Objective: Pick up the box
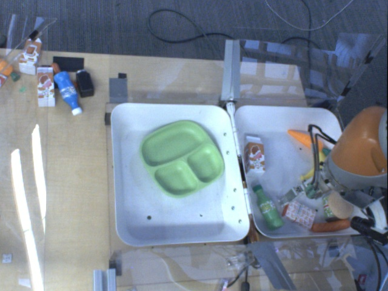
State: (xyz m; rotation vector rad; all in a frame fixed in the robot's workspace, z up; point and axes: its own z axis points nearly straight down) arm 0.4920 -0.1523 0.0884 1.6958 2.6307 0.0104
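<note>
Pale wooden bench top point(66, 180) fills the scene, with dark grey carpet beyond its far edge and two shallow white bins set side by side on it. Inside the right-hand white bin point(279, 120), near its left wall, lies the small white and brown carton box point(254, 154), flat on the bin floor and apart from everything else. Just in front of it lies a green plastic bottle point(267, 207), tilted toward the bin's near edge. To the right of the bottle sits a crinkled red and white packet point(299, 213), and beside that, along the near rim, an orange-red carrot-shaped toy point(330, 226). Another orange piece point(301, 137) rests farther back in the same bin. The grey arm with its orange band point(362, 144) reaches in from the right, over the bin's right side, and its gripper point(314, 190) sits low among the clutter near the packet, well apart from the box; whether it is released or clenched cannot be told from this angle. The left-hand white bin point(130, 223) holds a light green divided plastic tray point(182, 156). At the bench's far left corner stand more small cartons point(45, 86) and a blue bottle point(66, 91).
</note>
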